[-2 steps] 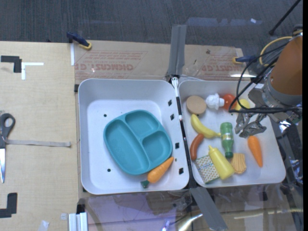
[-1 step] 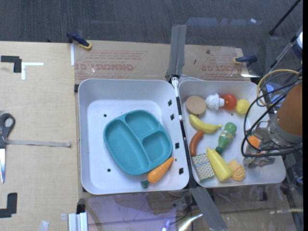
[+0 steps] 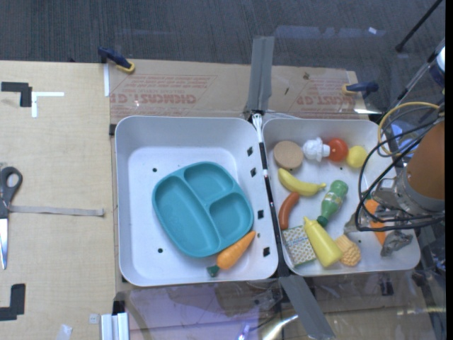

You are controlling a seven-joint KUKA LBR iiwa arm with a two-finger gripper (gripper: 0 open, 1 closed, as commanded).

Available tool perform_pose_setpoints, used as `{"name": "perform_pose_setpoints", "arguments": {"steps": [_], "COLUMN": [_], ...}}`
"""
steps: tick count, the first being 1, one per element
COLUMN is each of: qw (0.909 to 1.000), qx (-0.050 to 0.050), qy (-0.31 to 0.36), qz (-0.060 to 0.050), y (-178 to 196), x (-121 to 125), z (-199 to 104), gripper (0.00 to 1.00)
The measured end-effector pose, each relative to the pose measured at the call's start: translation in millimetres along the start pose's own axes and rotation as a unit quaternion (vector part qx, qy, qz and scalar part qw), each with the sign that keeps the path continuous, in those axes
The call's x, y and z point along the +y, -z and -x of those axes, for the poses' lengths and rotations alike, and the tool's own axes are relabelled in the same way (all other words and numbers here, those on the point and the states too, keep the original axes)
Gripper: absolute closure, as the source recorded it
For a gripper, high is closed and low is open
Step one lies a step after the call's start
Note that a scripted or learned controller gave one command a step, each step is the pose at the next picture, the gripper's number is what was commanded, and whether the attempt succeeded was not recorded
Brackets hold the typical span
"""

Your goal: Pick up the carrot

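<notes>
The carrot (image 3: 235, 251), orange with a small green stem end, lies in the left bin (image 3: 131, 211) near its front wall. It rests tilted against the front right edge of the teal divided plate (image 3: 202, 207). My gripper (image 3: 381, 229) hangs low over the right side of the right bin (image 3: 368, 125), far to the right of the carrot. It sits under the arm's orange band (image 3: 430, 167) with cables looping around it. An orange piece (image 3: 371, 207) shows right beside the gripper; whether it is held is unclear.
The right bin holds several toy foods: a brown bun (image 3: 288, 154), a white piece (image 3: 313, 148), a tomato (image 3: 337, 149), a lemon (image 3: 356, 156), a banana (image 3: 299, 183), a green bottle (image 3: 331, 200), a red chili (image 3: 287, 210), a yellow bottle (image 3: 322, 243) and corn (image 3: 347, 251). Scissors (image 3: 7, 190) lie on the bench at far left.
</notes>
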State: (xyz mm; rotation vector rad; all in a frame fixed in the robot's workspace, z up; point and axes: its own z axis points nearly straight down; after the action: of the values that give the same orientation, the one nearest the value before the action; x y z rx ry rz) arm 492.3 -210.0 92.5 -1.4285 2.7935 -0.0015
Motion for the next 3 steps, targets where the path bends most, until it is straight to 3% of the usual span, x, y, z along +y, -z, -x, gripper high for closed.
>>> {"name": "perform_pose_setpoints", "arguments": {"steps": [1,2,3], "qw": [0.9837,0.9732,0.9997], "qx": [0.000,0.000,-0.001], "qy": [-0.180,-0.230,-0.025], "qz": [0.000,0.000,-0.001], "y": [-0.1,0.0,0.8], "x": [3.5,-1.7,-5.6], "z": [-16.5,-12.2,-9.1], "gripper": [0.00,0.00,0.00]}}
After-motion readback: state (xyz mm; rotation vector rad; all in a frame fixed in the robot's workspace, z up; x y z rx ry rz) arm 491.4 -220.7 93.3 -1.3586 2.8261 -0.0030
